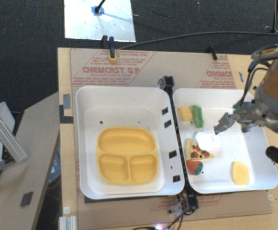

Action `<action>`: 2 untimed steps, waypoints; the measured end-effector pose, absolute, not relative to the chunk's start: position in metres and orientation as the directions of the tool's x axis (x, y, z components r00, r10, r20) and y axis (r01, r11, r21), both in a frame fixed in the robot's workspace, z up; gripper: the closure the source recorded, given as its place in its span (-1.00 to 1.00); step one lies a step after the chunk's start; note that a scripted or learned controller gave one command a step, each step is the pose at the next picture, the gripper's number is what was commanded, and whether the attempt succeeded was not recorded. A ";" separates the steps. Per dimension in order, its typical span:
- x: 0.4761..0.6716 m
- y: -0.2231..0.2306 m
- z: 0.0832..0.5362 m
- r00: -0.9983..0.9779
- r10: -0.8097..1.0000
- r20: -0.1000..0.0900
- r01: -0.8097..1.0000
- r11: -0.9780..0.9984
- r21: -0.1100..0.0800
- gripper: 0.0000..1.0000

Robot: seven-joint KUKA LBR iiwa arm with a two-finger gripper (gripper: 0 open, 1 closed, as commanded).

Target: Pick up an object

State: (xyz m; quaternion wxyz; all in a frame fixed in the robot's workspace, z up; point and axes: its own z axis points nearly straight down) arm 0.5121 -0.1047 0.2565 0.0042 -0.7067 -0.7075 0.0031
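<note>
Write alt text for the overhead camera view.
A grey arm's tool hovers over the right white bin, above a flat white piece among toy foods: a pizza slice, a green pod, yellow pieces. The left white bin holds a yellow divided plastic plate.
</note>
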 end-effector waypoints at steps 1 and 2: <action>0.514 -0.104 0.262 -0.004 1.000 0.000 1.000 0.004 0.002 -1.00; 0.517 -0.098 0.204 -0.002 1.000 0.001 1.000 0.002 0.000 -1.00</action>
